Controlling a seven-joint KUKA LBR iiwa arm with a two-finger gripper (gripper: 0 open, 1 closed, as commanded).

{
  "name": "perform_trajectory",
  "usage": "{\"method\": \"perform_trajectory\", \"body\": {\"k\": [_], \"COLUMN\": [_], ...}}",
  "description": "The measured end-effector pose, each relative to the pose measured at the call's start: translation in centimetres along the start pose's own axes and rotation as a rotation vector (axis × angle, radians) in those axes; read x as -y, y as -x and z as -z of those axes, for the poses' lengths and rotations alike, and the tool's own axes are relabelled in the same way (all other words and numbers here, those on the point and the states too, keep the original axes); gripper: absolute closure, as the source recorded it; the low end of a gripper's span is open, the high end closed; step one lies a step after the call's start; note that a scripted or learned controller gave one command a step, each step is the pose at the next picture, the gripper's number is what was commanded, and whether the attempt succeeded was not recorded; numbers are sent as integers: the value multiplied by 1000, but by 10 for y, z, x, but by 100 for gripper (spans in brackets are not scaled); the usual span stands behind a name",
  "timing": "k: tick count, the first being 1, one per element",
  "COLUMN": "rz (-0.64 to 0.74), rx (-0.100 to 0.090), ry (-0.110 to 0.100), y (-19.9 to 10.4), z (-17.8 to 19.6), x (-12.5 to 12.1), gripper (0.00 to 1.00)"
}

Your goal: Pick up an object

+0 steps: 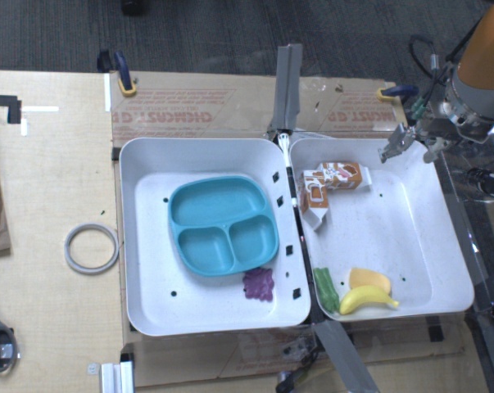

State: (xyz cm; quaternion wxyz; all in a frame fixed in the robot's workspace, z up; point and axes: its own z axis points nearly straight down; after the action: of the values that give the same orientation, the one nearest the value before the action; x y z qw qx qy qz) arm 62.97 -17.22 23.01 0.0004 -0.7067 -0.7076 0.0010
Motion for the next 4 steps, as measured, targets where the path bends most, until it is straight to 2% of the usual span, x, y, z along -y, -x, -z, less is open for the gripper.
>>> {"method": "perform_trajectory", "body": {"k": [1,2,3,4], "rz": [-335,-37,357,513], "rx": [1,5,15,2], "ry": [-2,21,31,4], "y": [23,-1,-41,-81], "z": [-54,-113,-121,-38], "x": [-29,-35,-38,-16], "gripper": [0,0,0,0]}}
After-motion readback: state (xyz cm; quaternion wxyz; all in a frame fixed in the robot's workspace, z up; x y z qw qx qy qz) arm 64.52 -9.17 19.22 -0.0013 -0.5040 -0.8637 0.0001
